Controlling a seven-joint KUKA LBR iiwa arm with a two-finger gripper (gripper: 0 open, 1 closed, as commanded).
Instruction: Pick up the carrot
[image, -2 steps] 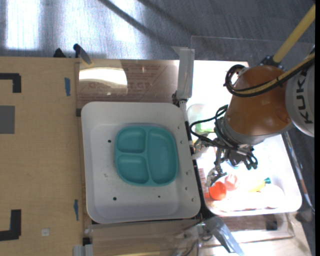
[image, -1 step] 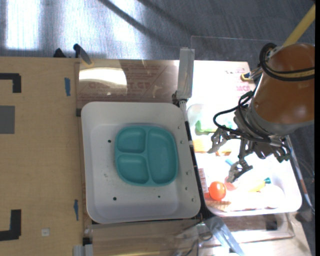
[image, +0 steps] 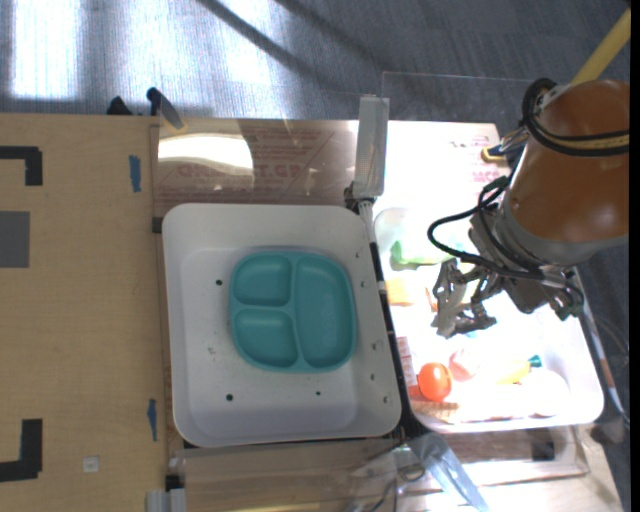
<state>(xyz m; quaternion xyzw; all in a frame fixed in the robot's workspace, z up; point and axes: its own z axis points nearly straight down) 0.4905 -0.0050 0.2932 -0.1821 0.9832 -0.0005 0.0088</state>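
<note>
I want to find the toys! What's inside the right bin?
The right bin holds an orange-red round toy, a green piece and a yellow piece. Glare and the end effector hide others.

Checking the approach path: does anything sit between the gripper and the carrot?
Nothing visible does: the two-finger gripper hangs over the shallow white right bin, with only bare floor between it and the small orange-red carrot.

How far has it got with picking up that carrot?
Nothing looks done yet. The gripper hangs over the right bin with nothing visibly between its fingers. Among the glare-washed items there, I can't make out a carrot for certain; an orange-red round piece lies below the gripper. Finding, grasping and lifting remain.
</note>
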